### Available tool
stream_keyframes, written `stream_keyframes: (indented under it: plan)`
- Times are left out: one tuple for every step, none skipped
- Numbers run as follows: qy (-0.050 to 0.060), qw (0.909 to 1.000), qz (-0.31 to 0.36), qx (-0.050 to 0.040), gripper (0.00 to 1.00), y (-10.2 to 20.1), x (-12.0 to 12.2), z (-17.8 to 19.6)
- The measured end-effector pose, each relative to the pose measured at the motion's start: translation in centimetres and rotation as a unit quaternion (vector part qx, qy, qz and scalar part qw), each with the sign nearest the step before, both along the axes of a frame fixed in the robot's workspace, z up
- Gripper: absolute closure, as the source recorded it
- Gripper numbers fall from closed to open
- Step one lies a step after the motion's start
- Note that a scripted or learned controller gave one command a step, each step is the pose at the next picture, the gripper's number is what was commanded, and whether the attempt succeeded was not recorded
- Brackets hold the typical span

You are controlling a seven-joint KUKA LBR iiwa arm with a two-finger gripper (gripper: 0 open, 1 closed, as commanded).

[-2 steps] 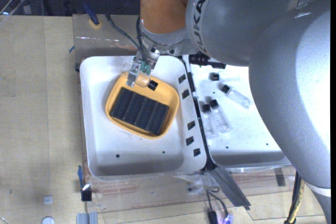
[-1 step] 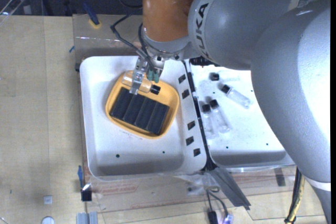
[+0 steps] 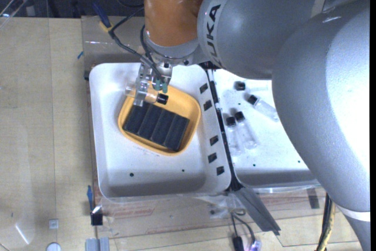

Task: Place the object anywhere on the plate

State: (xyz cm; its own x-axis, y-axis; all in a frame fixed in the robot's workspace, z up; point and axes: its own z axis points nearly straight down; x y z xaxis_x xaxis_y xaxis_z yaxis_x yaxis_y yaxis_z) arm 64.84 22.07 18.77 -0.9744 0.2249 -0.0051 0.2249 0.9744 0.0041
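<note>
Now, step in hand: you are lowering the gripper (image 3: pixel 148 91) over the upper-left corner of the yellow plate (image 3: pixel 187 107) in the left bin (image 3: pixel 111 144).
Jaws: you are looking at them from above, and I cannot tell how far open they are.
Object: a small dark, orange-tipped piece (image 3: pixel 160 97) is sitting just beside the tip, over the plate's rim; I cannot tell whether it is gripped.
Doing it well: you are best releasing inward, over the black ribbed insert (image 3: pixel 158 124), not on the rim.
Counts: two bins, one plate, roughly four small vials (image 3: pixel 256 100) lying in the right bin (image 3: pixel 276 156).
</note>
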Motion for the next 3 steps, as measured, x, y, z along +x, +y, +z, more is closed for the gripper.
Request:
stream_keyframes:
  plan:
    - [-0.001, 0.9973, 0.073, -0.0003, 1.00, -1.4, -0.1, 1.8]
    - [0.001, 0.9930, 0.118, -0.0007, 1.00, -1.9, 1.0, -0.5]
    - [0.000, 0.9858, 0.168, -0.0010, 1.00, -3.7, 1.9, -1.2]
